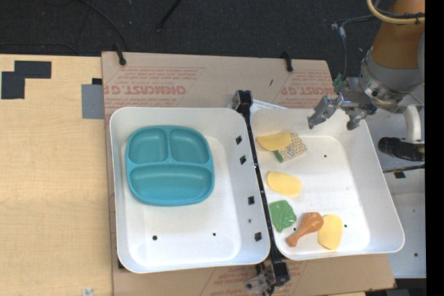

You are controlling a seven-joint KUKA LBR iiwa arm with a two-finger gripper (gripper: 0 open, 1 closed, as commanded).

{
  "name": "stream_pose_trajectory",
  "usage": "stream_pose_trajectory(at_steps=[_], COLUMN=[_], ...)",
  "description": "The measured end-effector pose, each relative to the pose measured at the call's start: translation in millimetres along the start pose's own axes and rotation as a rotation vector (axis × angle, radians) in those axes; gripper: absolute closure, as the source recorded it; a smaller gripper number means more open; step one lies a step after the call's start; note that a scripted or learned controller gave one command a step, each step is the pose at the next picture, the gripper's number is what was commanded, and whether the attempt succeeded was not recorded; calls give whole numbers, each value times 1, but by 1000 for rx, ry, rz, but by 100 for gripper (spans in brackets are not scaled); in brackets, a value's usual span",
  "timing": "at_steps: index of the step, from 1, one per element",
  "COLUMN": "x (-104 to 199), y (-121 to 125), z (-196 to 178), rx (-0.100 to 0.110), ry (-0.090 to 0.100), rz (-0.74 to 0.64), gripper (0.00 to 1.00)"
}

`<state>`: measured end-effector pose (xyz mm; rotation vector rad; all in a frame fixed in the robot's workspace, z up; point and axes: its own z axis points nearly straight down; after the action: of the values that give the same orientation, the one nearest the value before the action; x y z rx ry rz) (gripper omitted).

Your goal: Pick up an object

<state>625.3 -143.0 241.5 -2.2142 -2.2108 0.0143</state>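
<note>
While hanging above the far rim of the right bin [361, 170], spread wide with nothing between the two fingers: the claw [338, 114]. Places below reckoned from it.

Far off to its left and nearer the camera, in the left bin [139, 246]: a teal divided plate [168, 165], three compartments, lying flat. Left of the claw and level with it, on the seam where the two bins meet: a black clip [243, 100]. Further black fittings along that seam, running toward the camera.

Below the claw and a little to its left, in the right bin's far part: a yellow curved piece [273, 141], touching a speckled tan piece [297, 146] on its right, with a small green sliver [278, 157] just under the pair. Nearest things to the claw, yet clearly apart from it.

Further toward the camera, still left of the claw: a yellow oval piece [284, 183], alone on bare white floor. Nearer again: a green leafy piece [282, 215], close to the seam. Just right of that, almost straight below the claw but well apart from it: an orange-brown drumstick [305, 227], tilted, thick end up and touching a yellow lemon-like piece [331, 231] on its right.

Under both bins: a brown cardboard sheet [173, 83] with red print, on the pale wooden counter [48, 184]. Right of the claw and above it: the grey wrist and the orange band [401, 10].
</note>
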Motion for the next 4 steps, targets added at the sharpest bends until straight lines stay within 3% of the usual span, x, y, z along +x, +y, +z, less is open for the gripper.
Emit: stream_pose_trajectory(at_steps=[1,3,4], x=[0,8,5], y=[2,1,2], z=[-7,93,151], rx=[-12,-8,-16], ry=[-2,-2,3], rz=[-2,-2,-1], gripper=[0,0,0])
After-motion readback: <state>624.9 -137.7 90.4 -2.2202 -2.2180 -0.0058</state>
